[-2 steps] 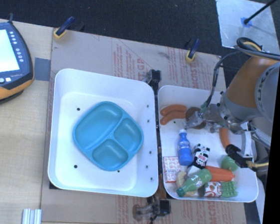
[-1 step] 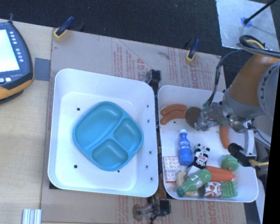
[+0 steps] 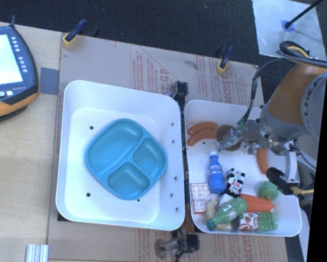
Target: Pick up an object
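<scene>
Hovering low in the right bin, the gripper sits beside the sausages; whether it is spread or pinching cannot be told.

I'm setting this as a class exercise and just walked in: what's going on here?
A grey-and-orange robot arm reaches in from the right over the right bin, its gripper low near the sausage. That bin holds toys: a blue bottle, green bottle and carrot. The left bin holds a blue divided plate. No object is visibly gripped.
</scene>
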